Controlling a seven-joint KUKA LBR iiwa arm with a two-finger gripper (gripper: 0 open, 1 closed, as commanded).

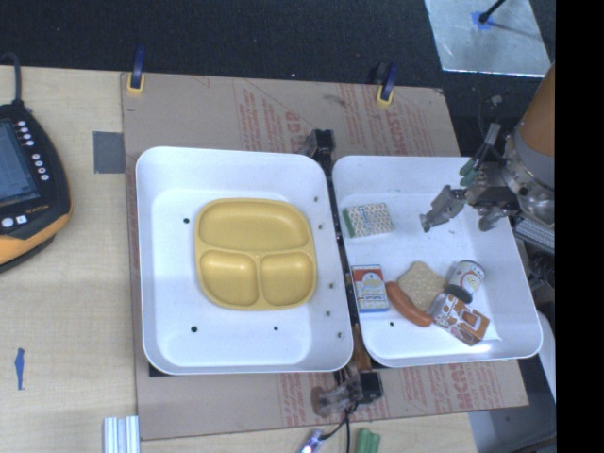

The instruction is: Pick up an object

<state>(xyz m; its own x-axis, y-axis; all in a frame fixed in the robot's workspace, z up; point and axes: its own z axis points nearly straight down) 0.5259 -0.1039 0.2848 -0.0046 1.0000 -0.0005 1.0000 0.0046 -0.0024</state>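
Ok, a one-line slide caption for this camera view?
Gripper open above the right bin of small food items, holding nothing; yellow divided plate sits in the left bin.

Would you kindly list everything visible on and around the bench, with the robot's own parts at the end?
left bin: 1, white, on the brown board, left side
divided plate: 1, yellow, middle of the left bin
right bin: 1, white, beside the left bin
green packet: 1, green-white, upper left of the right bin
red box: 1, red-white, lower left of the right bin
sausage: 1, orange-red, beside the red box
bread slice: 1, tan, above the sausage
can: 1, silver-orange, right of the bread slice
brown carton: 1, brown-white, lower right of the right bin
clamps: 2, blue-yellow, board's top edge
pendant: 1, black-orange, far left
gripper: 1, grey, over the right bin's upper right, jaws holding nothing
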